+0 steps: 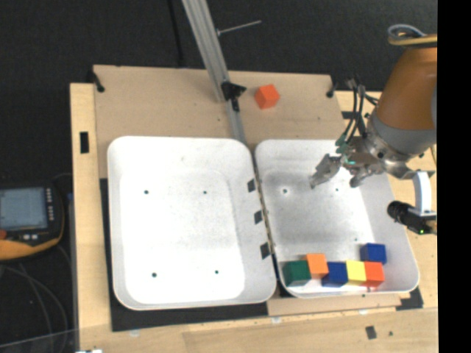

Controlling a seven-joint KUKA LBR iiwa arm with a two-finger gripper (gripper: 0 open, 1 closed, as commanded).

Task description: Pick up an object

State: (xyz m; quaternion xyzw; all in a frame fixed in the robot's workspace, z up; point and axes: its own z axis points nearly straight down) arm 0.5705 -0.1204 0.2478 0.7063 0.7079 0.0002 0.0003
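Observation:
A row of small cubes lies along the front wall of the right bin (294, 160): a green cube (296, 273), an orange cube (317, 263), a blue cube (335, 273), a yellow cube (356, 271) and a red-orange cube (374, 273). Another blue cube (374, 252) sits just behind the red-orange one. My gripper (341, 176) hangs over the back half of the right bin, well away from the cubes. It is open, its two fingers spread with nothing between them.
The left bin (184, 153) lies beside the right one, with dark clips along their shared edge. A lone orange cube (266, 96) rests on the bench behind the bins. A slanted metal post (210, 39) rises there too.

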